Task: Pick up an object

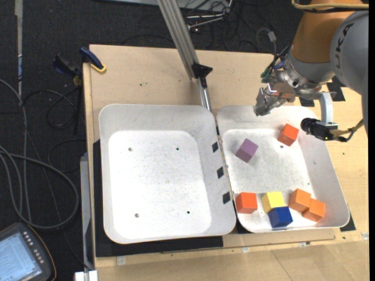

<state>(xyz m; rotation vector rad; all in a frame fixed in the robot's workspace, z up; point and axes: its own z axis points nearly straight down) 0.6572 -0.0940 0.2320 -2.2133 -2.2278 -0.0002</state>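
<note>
Gripper (265, 105) is hovering above purple block (246, 150), finger state unclear; centring over block is advisable before descending.

Two bins side by side on the counter (146, 69). Right bin (328, 174) holds seven blocks: one (246, 150) mid-left, one (288, 134) near the back right, five clustered (276, 206) along the front wall. Claw (263, 106) over the right bin's back edge.

fixed overhead camera, slanted down, both bins (111, 157)
</note>
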